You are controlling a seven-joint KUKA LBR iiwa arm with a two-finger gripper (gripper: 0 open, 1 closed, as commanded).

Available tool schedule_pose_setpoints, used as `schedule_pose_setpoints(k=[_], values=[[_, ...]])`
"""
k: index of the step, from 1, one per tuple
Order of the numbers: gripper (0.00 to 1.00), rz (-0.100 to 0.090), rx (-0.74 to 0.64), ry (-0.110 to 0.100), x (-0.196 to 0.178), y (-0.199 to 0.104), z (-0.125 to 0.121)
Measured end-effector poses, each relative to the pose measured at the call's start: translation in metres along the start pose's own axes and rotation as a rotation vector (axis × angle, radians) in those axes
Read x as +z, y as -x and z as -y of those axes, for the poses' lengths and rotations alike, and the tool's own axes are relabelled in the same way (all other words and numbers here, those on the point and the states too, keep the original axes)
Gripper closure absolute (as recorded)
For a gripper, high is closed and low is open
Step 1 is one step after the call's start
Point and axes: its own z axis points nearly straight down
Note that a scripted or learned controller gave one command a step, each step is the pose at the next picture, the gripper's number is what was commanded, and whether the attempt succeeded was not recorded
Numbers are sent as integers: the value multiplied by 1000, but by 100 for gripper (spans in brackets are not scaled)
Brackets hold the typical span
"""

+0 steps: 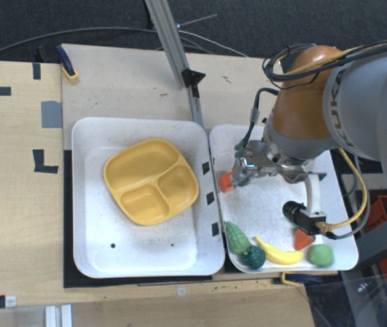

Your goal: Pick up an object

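1. The gripper point(243, 172), a metal two-finger claw under the grey wrist, sits low over the far-left part of the right white bin point(340, 254). Whether the fingers are open or closed: cannot tell, since the wrist body hides most of them.
2. Just to its left, touching or nearly touching the claw, lies a small orange-red toy piece point(225, 180), close against the bin's left wall. It is not visibly between the fingers, so I do not count it as held.
3. Key relation: this orange-red piece lies left of the claw and at about the same depth in the bin. It is too small to make out a long axis. Judgement: it is the likeliest target, needing only a short shift left toward the wall.
4. Other candidates lie well apart along the near edge: a green leafy toy vegetable point(236, 236), a dark teal round toy point(253, 256), a yellow plastic banana point(279, 252) lying left to right, a red toy piece point(304, 239), and a light green round fruit point(321, 254).
5. The left white bin point(84, 189) holds a yellow divided plastic plate point(151, 180).
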Motion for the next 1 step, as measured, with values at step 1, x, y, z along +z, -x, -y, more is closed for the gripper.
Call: schedule_pose_setpoints(k=[1], values=[[100, 0, -1, 1, 7, -62, -6]])
